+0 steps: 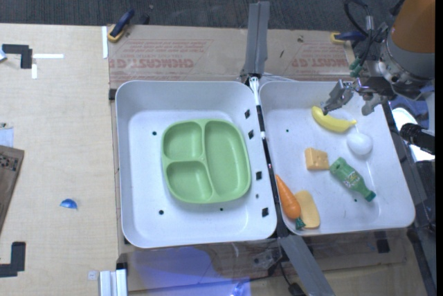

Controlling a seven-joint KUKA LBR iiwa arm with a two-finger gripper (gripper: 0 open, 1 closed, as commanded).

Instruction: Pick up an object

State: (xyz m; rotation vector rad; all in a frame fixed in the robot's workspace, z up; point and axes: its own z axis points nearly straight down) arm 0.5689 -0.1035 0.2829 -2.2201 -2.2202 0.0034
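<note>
Now the hand (354,97), fingers spread, hovers above the banana (333,121).

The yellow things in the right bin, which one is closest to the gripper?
The banana, curved, just below the gripper. The cheese block and the yellow piece by the carrot lie farther down.

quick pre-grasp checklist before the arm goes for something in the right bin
1. Fingers spread: ok, gripper open above the bin's far side.
2. Nothing between the fingers: ok.
3. Nearest target free: ok, banana lies just below the gripper, apart from the white egg.
4. Other items spaced: not ok, carrot touches a yellow piece.
5. Green bottle upright: not ok, lying flat.
6. Height above banana: cannot tell.
</note>
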